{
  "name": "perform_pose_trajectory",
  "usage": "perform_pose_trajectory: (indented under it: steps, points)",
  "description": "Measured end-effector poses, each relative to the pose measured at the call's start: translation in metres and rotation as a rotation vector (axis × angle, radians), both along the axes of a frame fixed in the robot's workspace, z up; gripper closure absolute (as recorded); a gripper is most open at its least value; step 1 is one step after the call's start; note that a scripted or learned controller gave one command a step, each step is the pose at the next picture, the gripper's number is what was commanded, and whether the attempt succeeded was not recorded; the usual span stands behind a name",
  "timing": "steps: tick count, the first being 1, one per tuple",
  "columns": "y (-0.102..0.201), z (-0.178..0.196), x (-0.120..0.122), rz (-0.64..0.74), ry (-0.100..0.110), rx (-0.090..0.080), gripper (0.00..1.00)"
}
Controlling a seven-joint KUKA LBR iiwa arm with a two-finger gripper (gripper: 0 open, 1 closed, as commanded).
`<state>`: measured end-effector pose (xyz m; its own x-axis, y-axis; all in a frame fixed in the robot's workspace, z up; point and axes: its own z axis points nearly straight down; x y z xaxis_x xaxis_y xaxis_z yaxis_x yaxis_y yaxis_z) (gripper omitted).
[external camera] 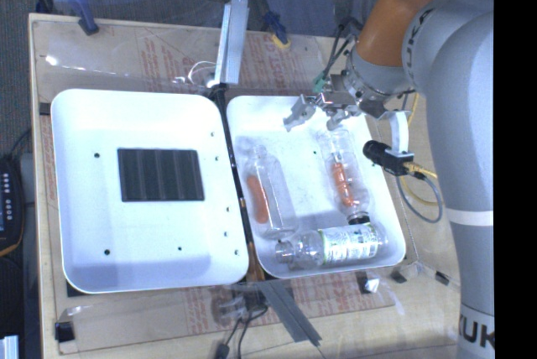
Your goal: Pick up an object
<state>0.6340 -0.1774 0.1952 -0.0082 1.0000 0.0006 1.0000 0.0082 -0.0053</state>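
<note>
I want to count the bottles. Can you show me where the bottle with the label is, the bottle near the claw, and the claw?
Labelled bottle (340, 245), camera view, on its label.
Bottle by gripper (344, 177), camera view, its middle.
Gripper (315, 118), camera view, between fingertips.

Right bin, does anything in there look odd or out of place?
Nothing looks damaged or spilled. Three clear plastic bottles lie on their sides in the right bin: two with orange contents, and a labelled bottle pushed against the near wall.

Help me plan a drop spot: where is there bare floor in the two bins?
Left bin: bare white all around the dark grate. Right bin: a bare patch at its far left corner, beside the gripper. Its near half is crowded by three bottles.
</note>
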Motion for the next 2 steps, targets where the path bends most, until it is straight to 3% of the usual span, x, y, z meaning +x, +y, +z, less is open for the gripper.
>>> perform_pose_trajectory:
  steps: [1,2]
  points:
    - [-0.032,-0.001,-0.022,0.03,0.0,0.001,0.0]
    - [-0.032,0.002,-0.064,0.13,-0.002,0.001,0.0]
